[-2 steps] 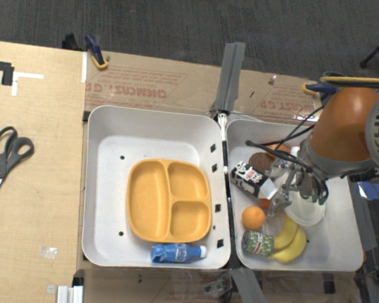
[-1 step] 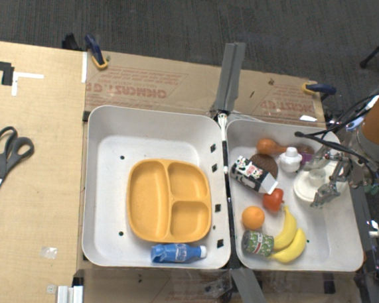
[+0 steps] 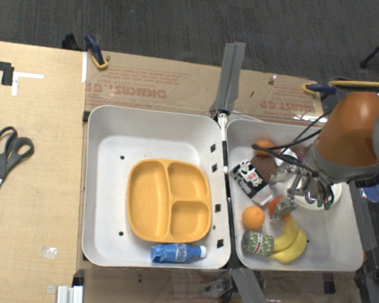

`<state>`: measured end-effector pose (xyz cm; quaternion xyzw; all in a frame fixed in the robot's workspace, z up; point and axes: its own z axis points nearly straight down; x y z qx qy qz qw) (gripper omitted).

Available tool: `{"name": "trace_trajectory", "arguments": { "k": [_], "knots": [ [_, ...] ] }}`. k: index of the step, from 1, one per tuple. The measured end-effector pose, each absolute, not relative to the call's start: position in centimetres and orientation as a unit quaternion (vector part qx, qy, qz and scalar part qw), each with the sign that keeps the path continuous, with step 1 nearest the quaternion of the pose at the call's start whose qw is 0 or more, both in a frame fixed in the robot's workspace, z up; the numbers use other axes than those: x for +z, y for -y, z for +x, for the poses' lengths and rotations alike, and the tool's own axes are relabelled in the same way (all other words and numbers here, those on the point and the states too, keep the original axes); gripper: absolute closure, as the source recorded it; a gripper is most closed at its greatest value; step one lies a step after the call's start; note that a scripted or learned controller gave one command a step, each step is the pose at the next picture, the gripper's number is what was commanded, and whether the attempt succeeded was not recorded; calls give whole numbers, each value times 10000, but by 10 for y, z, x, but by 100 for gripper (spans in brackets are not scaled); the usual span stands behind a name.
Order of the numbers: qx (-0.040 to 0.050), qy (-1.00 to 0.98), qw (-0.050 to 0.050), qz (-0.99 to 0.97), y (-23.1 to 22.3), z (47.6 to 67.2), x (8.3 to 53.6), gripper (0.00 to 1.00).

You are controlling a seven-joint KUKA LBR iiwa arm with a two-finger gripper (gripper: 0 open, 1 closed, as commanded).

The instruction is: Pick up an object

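We saw the gripper (image 3: 283, 206) low in the right bin (image 3: 339, 262), finger gap unreadable, banana (image 3: 290, 242) and green can (image 3: 258, 243) just below the fingertips, orange (image 3: 253, 217) beside them, brown object (image 3: 265, 164) beyond.

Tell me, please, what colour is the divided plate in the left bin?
The plate is yellow-orange all over, seen plainly in the camera view.
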<state>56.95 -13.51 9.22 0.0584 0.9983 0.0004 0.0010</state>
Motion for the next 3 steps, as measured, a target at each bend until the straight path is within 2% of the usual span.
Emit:
{"name": "trace_trajectory", "arguments": {
  "k": [1, 2, 3],
  "knots": [
    [-3, -9942, 42, 1074, 190, 573, 95, 0],
    [-9, -9944, 72, 1050, 189, 576, 106, 100],
    [-1, -9741, 29, 2262, 138, 634, 113, 100]
  ]
}}
